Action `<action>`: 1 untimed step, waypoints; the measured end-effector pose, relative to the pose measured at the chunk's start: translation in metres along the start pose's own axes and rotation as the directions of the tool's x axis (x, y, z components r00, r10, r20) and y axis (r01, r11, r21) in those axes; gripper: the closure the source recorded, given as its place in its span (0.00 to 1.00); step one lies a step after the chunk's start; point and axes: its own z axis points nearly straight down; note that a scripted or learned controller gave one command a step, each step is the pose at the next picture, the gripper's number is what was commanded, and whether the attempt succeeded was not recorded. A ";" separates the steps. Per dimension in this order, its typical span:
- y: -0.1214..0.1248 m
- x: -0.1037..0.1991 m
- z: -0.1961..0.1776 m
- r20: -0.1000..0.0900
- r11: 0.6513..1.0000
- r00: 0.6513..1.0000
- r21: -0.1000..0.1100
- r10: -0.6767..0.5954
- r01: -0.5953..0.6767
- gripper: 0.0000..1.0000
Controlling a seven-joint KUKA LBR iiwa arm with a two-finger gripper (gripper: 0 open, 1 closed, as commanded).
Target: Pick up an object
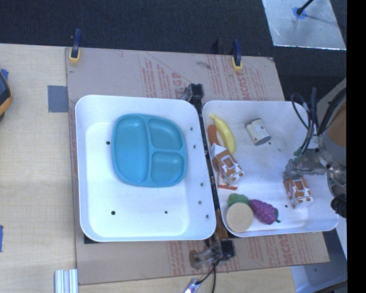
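Arm: entered from the right edge, grey body partly cut off, cables looped above the wrist. Gripper: lowered at the right side of the frame, pointing down; finger state not discernible.

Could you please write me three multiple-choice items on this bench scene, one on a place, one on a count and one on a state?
1. Where does the blue divided plate lie?
A. in the left bin
B. in the right bin
C. on the cardboard outside the bins

2. How many compartments does the plate have?
A. two
B. three
C. five

3. How does the banana lie?
A. on the right bin's floor near its left wall
B. on the plate
C. standing upright against the far wall

Answers: 1 A, the plate rests on the left bin's floor. 2 B, ridges split it into one long and two small sections. 3 A, it lies flat beside the dividing wall.
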 end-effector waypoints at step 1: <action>0.001 0.003 0.000 -0.003 1.000 1.000 -0.001 -0.004 0.004 0.00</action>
